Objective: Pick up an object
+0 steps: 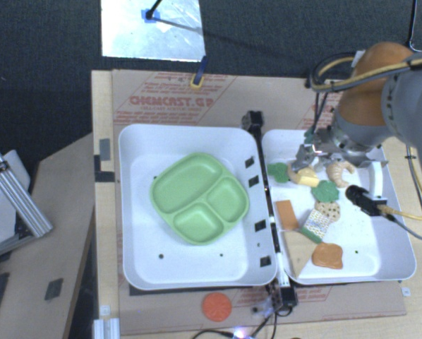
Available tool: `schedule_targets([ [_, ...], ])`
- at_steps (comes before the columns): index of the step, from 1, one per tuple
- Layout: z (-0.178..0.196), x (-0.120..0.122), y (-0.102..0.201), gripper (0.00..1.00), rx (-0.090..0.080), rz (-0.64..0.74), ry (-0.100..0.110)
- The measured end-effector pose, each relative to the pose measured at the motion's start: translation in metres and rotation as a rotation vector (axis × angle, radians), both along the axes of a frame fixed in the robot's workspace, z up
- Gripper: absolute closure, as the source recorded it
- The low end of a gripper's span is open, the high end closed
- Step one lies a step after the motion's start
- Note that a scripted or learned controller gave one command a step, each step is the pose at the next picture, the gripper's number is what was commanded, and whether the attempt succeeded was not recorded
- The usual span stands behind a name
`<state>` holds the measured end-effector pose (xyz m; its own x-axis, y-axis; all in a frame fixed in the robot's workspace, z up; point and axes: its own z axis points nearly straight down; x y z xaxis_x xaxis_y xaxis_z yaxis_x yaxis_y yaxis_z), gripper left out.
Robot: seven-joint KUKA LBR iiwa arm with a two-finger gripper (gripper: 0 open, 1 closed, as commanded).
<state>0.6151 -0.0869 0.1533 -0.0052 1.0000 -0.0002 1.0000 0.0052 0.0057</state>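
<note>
Reaching in from the right, the hand [308, 154] hangs low over the upper part of the right bin [394, 260], right above a yellow piece [306, 179]; I cannot tell its state or whether it has hold of anything. Around that piece in the same bin lie small toy foods: a green one [278, 171], a beige croissant shape [336, 169], a dark green piece [327, 191], an orange block [286, 215], a speckled cracker [321, 218] and an orange piece [327, 256]. At centre, the left bin [137, 210] holds a green divided plate [199, 198].
</note>
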Motion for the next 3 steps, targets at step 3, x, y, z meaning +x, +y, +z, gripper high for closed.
schedule_targets([
  [3, 0.082, -0.024, 0.057, 1.0, 0.003, 0.005, 0.005],
])
